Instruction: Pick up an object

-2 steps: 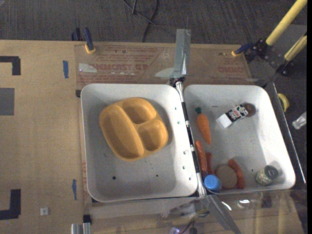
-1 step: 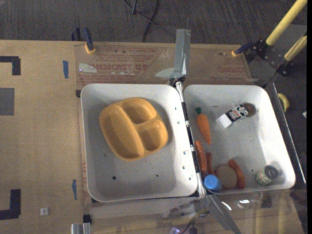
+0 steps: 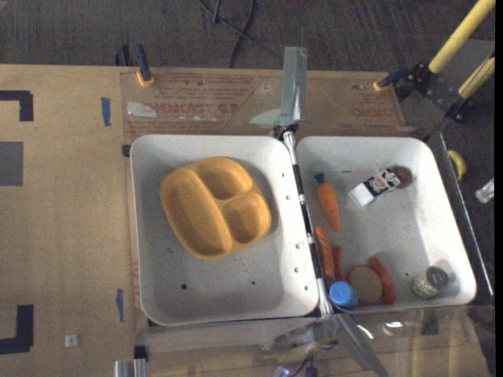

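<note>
Carrot (image 3: 328, 205) in the right bin (image 3: 409, 246), lying near its left wall.

Its long axis runs roughly 12 to 6 o'clock, green stem at 12, tip tilted slightly toward 5. At 2 o'clock lies a small white carton (image 3: 379, 185); at 6, two sausages (image 3: 328, 256) and a blue cap (image 3: 342, 294). The left bin (image 3: 157, 273) holds a yellow divided plate (image 3: 214, 206). Gripper state: cannot tell.

The label on the small white carton (image 3: 380, 184) is too blurred to read.
</note>
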### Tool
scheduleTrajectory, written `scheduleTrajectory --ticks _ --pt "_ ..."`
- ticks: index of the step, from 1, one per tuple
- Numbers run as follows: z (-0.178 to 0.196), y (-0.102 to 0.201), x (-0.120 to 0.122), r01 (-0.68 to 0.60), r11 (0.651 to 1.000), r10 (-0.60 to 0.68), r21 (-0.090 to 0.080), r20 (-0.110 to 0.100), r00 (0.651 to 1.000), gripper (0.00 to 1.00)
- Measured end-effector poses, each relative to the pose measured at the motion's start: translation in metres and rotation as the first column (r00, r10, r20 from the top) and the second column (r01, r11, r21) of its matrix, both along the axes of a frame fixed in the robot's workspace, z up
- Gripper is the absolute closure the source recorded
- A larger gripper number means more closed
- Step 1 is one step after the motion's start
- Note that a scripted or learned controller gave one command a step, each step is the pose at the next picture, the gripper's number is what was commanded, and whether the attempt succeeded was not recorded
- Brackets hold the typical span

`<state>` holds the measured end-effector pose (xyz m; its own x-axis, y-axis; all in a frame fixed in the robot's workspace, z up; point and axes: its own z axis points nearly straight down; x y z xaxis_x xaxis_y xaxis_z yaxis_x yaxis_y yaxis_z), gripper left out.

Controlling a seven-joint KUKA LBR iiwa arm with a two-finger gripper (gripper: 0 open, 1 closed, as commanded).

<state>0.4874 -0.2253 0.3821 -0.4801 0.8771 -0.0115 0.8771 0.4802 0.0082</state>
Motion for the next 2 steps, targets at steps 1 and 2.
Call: scheduleTrajectory --ticks 1,2 --pt "-0.142 0.002 -0.007 0.223 0.975 -0.223 0.006 -0.011 0.975 0.0" --pt "-0.258 0.002 -0.008 0.08 0.997 -0.08 0.007 -0.012 0.997 0.0"
